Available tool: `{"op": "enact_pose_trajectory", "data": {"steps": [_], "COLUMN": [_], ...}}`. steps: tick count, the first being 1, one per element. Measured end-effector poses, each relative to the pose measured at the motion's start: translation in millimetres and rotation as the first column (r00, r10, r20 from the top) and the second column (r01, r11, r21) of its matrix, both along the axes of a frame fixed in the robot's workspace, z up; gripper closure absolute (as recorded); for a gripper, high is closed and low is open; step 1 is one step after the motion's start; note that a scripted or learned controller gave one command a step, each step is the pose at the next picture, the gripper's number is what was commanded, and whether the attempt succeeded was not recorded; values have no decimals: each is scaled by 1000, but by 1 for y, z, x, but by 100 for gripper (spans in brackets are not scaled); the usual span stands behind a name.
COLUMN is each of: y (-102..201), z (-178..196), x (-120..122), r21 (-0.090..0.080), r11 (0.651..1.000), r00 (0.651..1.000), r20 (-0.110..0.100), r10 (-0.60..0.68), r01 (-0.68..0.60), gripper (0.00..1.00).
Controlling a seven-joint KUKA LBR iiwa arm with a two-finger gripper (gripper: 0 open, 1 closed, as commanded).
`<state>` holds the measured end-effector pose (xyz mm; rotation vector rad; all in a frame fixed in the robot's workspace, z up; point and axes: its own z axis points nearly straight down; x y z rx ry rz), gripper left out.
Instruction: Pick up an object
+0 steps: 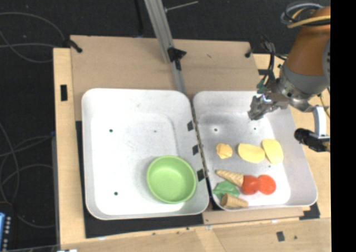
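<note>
Currently:
claw (257, 110): over the right bin's (295, 189) upper area, nothing seen between its fingers; can't tell if they're apart or together
arm (306, 59): grey with orange band, enters from the right
right bin contents: three yellow pieces (251, 152) in a row at mid-bin; red tomato (259, 184), two cones (230, 177) and a green piece (224, 188) near the front edge
left bin (111, 117): green bowl (171, 179) upright at its front right
desk (122, 62): carries both bins side by side
</note>
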<state>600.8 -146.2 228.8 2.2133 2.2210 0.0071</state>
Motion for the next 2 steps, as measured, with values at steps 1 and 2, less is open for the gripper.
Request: {"op": "enact_pose_trajectory", "data": {"steps": [1, 2], "y": [55, 106], "z": [12, 23], "x": [15, 36], "r21": [3, 3], "r11": [1000, 1000], "r00": [1000, 1000], "r20": [-4, -4], "r10": [5, 5], "r01": [-5, -5], "gripper": [100, 100]}}
